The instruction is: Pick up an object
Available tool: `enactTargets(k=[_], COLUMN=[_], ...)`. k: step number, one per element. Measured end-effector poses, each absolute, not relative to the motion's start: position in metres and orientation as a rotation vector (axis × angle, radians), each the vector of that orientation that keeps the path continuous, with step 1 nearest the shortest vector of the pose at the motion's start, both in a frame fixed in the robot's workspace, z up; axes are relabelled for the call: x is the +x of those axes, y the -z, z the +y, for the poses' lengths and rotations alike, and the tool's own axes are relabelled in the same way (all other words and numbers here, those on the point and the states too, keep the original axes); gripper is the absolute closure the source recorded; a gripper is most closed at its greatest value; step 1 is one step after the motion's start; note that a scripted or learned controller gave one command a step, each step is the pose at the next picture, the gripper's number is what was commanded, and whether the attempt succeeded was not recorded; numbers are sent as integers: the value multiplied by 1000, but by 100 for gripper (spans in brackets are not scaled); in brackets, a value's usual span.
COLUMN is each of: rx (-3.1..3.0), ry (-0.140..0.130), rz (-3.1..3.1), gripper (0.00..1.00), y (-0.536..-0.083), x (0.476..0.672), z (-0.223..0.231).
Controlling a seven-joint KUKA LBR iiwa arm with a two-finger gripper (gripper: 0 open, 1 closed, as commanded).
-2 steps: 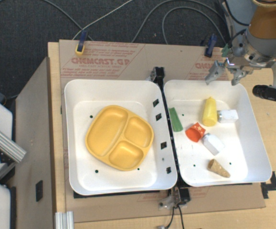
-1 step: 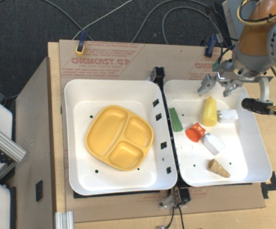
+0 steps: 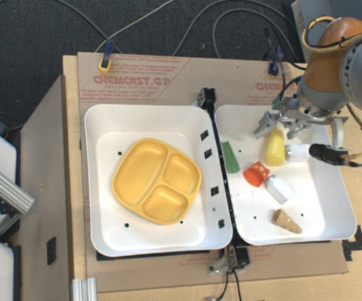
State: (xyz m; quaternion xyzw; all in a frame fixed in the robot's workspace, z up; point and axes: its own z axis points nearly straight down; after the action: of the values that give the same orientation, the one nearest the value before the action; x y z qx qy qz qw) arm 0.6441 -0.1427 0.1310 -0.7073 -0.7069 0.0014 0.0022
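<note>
My gripper [image 3: 280, 128] hangs over the back of the right bin [image 3: 331, 221], its fingers spread open with nothing between them. A yellow bottle-shaped object [image 3: 275, 149] lies just in front of the fingertips, apart from them. Further forward in the same bin lie a small red object [image 3: 254, 174], a white block [image 3: 278, 189] touching it, and a tan wedge [image 3: 287, 221] near the front wall. A green bar [image 3: 230, 157] lies along the bin's left side.
The left bin [image 3: 99, 168] holds a yellow divided plate [image 3: 157, 180] in its middle. A black divider [image 3: 217, 162] runs between the two bins. Cardboard [image 3: 137, 74] lies behind the bins, with cables on the dark floor beyond.
</note>
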Motion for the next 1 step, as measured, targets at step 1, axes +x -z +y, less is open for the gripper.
enactTargets(k=[1], rx=[-2218], ry=[-4], rz=[-2219], gripper=[0], y=[-83], x=[644], z=[-142])
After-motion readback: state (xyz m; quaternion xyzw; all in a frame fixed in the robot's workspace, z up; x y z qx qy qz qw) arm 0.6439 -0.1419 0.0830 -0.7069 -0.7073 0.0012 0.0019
